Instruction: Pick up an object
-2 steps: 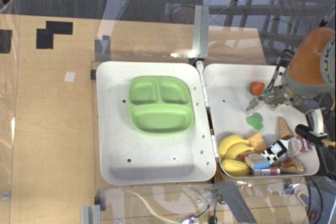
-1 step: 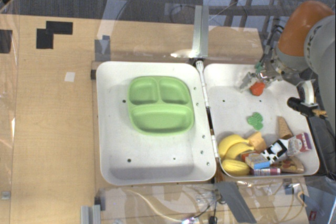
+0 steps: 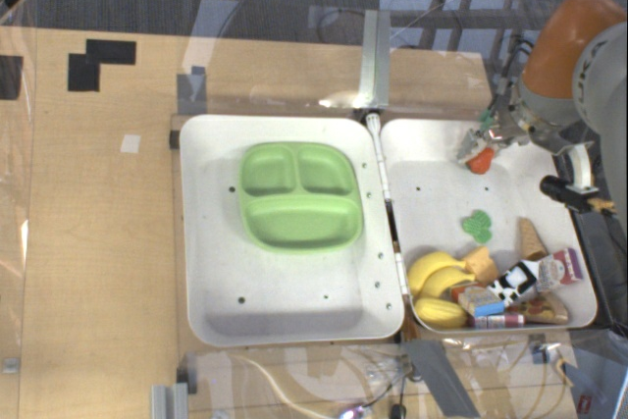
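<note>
Fingers [image 3: 469, 148] of the gripper [image 3: 478, 147] stood low in the right bin [image 3: 432, 201], at its far side, with a small orange-red piece [image 3: 480, 161] at their tips. Whether they were closed on it, or merely touching it, could not be told at that size. The piece sat near the bin's far right corner, well apart from the other contents; its long axis appeared to run from upper left to lower right, though its ends were too small to distinguish.

Right bin contents: a green piece [image 3: 478, 227] lay alone near the middle. Along the near wall sat a crowded group: two bananas [image 3: 439, 281] at the left, curving side by side; a tan wedge [image 3: 480, 262] just beside them; a cone [image 3: 531, 237] pointing toward the far side; a black-and-white checked item [image 3: 517, 280] tilted across the heap; a pink-and-white packet [image 3: 564, 267] at the right end; and further small items beneath, not identifiable.

Left bin [image 3: 216, 240] held one green tray [image 3: 298, 195] with three compartments, two small ones at the far side and one long one nearer.

Arm [image 3: 579, 54] entered from the right, orange band uppermost.
</note>
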Motion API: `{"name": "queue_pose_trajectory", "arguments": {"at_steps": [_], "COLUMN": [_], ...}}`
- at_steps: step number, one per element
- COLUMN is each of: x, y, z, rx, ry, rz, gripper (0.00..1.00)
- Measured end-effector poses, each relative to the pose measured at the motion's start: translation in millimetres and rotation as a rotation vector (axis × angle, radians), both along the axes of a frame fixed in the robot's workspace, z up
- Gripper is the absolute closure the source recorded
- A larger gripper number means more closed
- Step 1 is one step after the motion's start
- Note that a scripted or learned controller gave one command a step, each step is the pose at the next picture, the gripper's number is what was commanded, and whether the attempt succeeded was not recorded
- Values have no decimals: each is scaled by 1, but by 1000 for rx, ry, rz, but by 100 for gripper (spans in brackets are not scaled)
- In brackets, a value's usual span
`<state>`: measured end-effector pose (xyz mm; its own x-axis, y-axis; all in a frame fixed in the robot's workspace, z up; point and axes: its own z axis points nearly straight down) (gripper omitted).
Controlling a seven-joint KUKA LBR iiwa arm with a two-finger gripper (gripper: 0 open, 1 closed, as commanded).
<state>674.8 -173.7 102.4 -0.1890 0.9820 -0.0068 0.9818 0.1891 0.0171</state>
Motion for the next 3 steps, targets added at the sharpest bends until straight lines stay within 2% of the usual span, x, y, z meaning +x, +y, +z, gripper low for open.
{"name": "queue_pose_trajectory", "arguments": {"at_steps": [1, 2, 3], "x": [-4, -4, -33], "y": [34, 34, -4], "z": [72, 71, -14], "rx": [4, 4, 3], "ry": [8, 9, 8], "rz": [-127, -127, -122], "gripper": [100, 0, 0]}}
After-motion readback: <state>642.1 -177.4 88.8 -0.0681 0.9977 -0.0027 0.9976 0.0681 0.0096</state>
